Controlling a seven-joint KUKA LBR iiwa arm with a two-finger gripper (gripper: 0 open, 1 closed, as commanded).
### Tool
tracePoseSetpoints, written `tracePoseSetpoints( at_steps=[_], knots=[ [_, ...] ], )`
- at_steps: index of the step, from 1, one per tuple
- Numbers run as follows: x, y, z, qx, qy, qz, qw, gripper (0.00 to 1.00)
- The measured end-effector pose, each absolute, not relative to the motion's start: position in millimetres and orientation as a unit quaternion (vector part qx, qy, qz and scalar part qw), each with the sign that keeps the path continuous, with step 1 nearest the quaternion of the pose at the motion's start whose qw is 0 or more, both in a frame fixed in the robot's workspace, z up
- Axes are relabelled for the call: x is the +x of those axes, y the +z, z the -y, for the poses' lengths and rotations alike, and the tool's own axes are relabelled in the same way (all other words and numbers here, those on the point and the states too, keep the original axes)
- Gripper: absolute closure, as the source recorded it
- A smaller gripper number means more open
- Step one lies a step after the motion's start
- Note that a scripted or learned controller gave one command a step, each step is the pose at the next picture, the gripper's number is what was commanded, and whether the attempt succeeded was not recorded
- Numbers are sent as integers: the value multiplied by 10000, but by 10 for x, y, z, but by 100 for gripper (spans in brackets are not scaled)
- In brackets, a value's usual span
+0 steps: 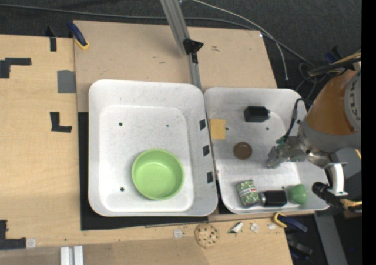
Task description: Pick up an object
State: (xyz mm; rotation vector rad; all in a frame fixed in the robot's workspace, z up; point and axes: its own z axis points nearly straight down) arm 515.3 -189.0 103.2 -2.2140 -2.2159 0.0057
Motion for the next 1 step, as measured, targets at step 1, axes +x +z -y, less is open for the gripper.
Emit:
tracePoseSetpoints(
  at_steps=[1],
  knots=[
    [5230, 1654, 1892, -7067, -14, 7075, -12, 100]
  ],
)
